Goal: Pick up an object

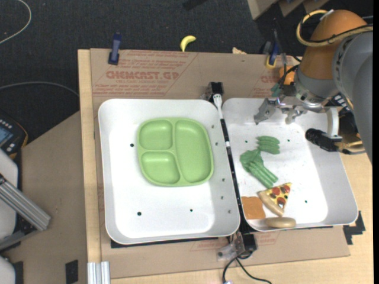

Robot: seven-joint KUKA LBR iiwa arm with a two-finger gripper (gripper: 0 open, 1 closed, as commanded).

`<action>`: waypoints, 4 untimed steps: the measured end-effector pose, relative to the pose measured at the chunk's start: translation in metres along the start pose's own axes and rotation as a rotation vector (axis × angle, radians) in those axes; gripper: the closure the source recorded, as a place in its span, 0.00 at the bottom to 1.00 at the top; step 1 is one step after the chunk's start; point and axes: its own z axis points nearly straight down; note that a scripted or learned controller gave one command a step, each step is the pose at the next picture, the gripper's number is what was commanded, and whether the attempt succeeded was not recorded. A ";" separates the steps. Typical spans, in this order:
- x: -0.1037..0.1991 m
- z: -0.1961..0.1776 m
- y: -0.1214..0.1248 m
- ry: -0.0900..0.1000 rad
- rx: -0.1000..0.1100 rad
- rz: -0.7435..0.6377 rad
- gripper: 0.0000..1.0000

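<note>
My gripper (274,116) hovers over the back of the right bin (323,176), its two fingers spread open with nothing between them. Just in front of it lies a small green pod (268,144), and below that a larger green bunch of toy vegetables (257,165). Near the bin's front edge are a toy pizza slice (277,196), a flat brown square (253,207) and a tan oval piece (280,222). The gripper touches none of these.
The left bin (118,188) holds a green divided plate (175,151). A black bar (223,129) runs between the two bins. The grey arm with its orange band (331,40) comes in from the upper right, and a black handle-like part (323,139) sticks out beside it.
</note>
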 end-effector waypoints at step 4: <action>0.040 -0.255 -0.162 -0.008 -0.030 0.004 0.00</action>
